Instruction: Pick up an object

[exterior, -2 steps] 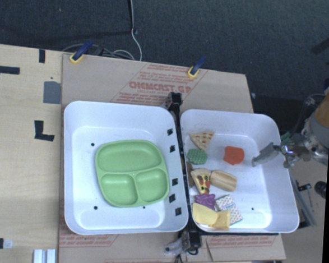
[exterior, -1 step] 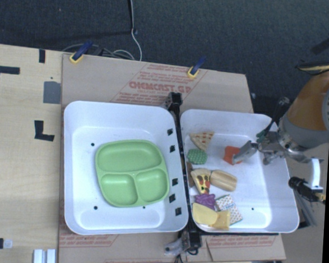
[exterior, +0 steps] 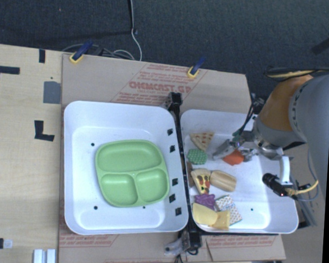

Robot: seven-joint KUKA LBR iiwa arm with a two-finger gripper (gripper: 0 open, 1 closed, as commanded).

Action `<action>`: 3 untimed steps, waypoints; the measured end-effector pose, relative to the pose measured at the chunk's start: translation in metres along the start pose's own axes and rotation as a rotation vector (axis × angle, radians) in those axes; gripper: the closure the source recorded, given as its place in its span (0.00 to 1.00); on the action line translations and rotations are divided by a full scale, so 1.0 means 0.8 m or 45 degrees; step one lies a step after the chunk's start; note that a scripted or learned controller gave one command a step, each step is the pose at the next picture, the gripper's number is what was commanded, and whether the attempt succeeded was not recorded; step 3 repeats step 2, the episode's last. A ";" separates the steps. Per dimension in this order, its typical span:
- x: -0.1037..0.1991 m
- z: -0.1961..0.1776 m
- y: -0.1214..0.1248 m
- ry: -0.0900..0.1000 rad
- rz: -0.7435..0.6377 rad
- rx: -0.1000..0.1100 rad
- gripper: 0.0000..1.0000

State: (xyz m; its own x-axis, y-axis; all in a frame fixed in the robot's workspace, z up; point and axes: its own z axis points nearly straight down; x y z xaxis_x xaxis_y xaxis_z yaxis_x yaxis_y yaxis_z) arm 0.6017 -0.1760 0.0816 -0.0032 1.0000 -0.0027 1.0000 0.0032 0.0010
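Note:
My gripper (exterior: 234, 151) hangs low over the upper middle of the right bin (exterior: 271, 217). Its two fingers are open, one on each side of a small orange-red toy (exterior: 234, 159) that lies on the bin floor. The toy sits in the gap between them, and I cannot tell whether either finger touches it. The grey arm with its orange band (exterior: 278, 105) comes in from the right.
Left of the gripper lie a tan waffle wedge (exterior: 202, 139) and a green round piece (exterior: 196, 156). Nearer the front are a pizza slice (exterior: 201, 181), a bread roll (exterior: 223, 180), purple grapes (exterior: 205, 201) and yellow cheese (exterior: 206, 215). The left bin (exterior: 81, 122) holds a green divided plate (exterior: 132, 172).

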 end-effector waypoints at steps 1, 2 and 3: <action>0.001 -0.018 0.001 0.005 0.000 -0.002 1.00; 0.145 -0.136 0.022 0.007 -0.012 -0.009 1.00; 0.145 -0.136 0.022 0.007 -0.012 -0.009 1.00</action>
